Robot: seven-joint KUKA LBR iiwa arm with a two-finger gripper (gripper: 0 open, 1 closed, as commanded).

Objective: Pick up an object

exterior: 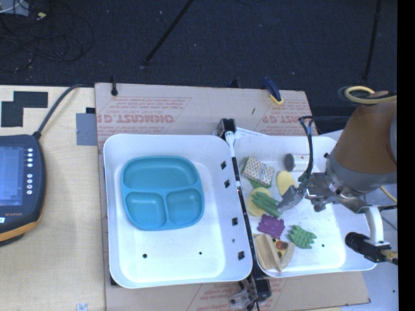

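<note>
The gripper (290, 198) reaches low into the right white bin (327, 254), angled toward the green toy vegetable (264, 203); whether its fingers are spread, I cannot tell.

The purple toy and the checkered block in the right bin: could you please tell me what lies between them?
In the camera view, a green toy lies between the purple toy and the checkered block, with the tool at its right end.

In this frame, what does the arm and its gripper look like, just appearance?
The arm is bulky and rounded: a broad orange-brown band above a grey wrist section. A thin dark cable runs down beside it. The gripper is a slim grey metal piece reaching out from the wrist over the right bin.
</note>
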